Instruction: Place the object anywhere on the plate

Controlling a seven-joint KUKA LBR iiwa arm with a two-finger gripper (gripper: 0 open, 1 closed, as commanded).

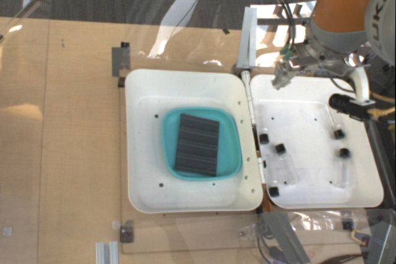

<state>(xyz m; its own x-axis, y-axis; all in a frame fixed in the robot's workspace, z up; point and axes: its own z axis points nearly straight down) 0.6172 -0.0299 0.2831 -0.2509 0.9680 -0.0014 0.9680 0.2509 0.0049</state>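
Block [197,144] sits flat on the plate [169,133], left bin [139,133]. My claw [281,74] is over the right bin's [365,188] far corner; grip state: can't tell. Risk: another pick attempt would drag the block off.

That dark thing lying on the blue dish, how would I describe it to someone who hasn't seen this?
Find the left white bin of the two. In its middle sits a square turquoise plate, and on it lies a flat dark grey ribbed block, the sole dark slab there.
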